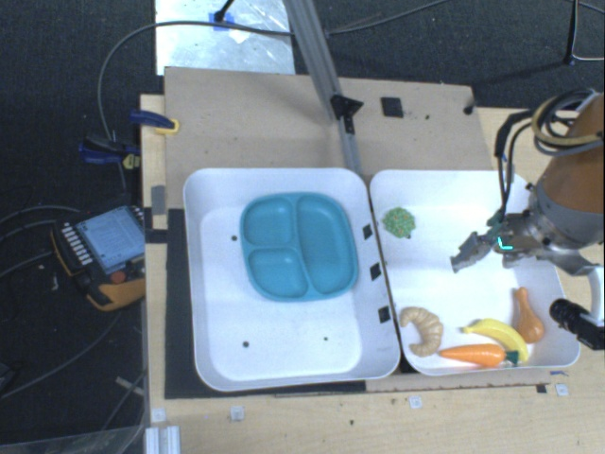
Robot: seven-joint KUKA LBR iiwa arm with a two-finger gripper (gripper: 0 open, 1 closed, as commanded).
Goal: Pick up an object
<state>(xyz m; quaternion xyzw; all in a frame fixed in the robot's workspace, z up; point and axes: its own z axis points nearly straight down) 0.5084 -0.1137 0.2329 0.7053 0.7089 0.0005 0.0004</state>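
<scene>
My gripper (470,254) hangs over the right bin (435,189), near its middle right, with nothing visible between its fingers. A green broccoli piece (399,221) lies to its upper left. Along the bin's front edge sit a tan croissant (423,328), an orange carrot (473,355), a yellow banana (497,333) and an orange drumstick-shaped piece (527,316). All of these lie apart from the gripper.
The left bin (217,348) holds a blue three-compartment plate (298,245). A grey pole (317,45) slants down to the bins' back edge. Clamps and a handheld device (104,249) sit left of the bench.
</scene>
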